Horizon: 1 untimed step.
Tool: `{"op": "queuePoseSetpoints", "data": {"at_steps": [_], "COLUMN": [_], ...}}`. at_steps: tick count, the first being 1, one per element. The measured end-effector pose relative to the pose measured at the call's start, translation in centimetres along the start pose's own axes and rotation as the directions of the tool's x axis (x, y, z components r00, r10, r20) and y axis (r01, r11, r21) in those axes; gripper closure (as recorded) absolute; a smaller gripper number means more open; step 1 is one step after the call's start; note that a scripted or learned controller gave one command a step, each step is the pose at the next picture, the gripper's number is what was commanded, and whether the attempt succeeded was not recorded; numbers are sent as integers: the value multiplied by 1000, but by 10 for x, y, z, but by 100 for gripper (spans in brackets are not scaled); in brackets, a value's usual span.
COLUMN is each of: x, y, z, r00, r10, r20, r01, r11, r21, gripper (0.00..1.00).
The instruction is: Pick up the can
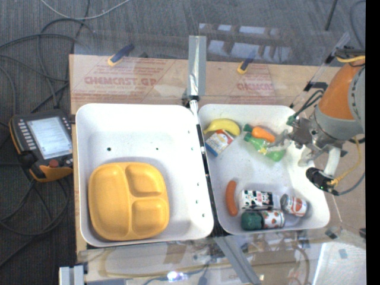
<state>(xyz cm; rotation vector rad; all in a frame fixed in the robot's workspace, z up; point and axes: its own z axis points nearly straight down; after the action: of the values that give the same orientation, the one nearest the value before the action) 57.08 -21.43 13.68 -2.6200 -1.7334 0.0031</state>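
Observation:
A small silver and red can [294,205] lies on its side near the front right corner of the right bin [249,165]. Just left of it lies a red container with white spots [272,218], touching a dark green object [251,221]. My gripper [295,133] hangs over the right bin's far right part, next to a green toy [272,154] and an orange carrot [262,134]. It stands well behind the can and apart from it. Nothing shows in its grasp.
The right bin also holds a banana [222,125], a small carton [218,142], a red sausage [231,197] and a cow-print carton [257,199]. A yellow divided plate [128,200] lies in the left bin [136,129]. A pendant [43,141] sits at the left.

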Motion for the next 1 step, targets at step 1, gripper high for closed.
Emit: {"op": "queuePoseSetpoints", "data": {"at_steps": [1], "x": [-11], "y": [-48], "z": [41], "r00": [1000], "r10": [14], "r20": [-14], "r01": [-14], "r11": [1000], "r21": [-1], "gripper": [0]}}
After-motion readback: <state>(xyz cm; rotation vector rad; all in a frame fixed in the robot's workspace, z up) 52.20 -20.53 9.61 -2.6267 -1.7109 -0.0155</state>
